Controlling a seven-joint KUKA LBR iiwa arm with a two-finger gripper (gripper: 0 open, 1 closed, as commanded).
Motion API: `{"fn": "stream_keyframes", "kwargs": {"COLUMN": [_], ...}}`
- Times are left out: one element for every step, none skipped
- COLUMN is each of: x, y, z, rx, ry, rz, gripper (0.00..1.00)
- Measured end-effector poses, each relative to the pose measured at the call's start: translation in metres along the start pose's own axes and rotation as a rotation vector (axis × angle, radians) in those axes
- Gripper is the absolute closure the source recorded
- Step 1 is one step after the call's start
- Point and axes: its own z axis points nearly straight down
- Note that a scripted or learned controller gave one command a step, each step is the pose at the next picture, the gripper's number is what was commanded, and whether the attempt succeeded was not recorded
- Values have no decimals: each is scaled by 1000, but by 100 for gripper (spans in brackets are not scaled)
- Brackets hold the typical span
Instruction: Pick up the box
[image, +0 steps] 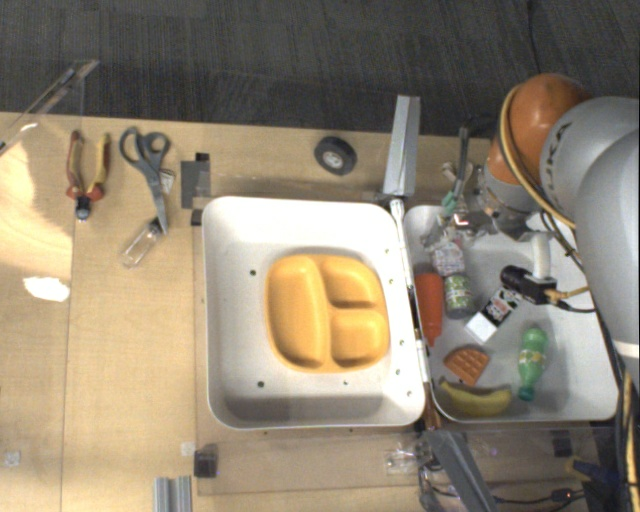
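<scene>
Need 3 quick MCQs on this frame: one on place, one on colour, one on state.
1. Where does the yellow tray lie?
A. in the left bin
B. in the right bin
C. on the bench by the scissors

2. What colour is the bottle in the right bin?
A. red
B. green
C. blue

3. How does the banana lie?
A. upright against the bin wall
B. flat along the near edge of the right bin
C. on top of the tray

Answers: 1 A, the tray sits mid left bin. 2 B, its body is green. 3 B, it lies flat at the bin's near edge, just below the brown waffle-like piece.
</scene>
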Motion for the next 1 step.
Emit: {"fn": "stream_keyframes", "kwargs": {"x": [24], "y": [3], "z": [-94], "rx": [2], "ry": [1], "rz": [103], "gripper": [100]}}
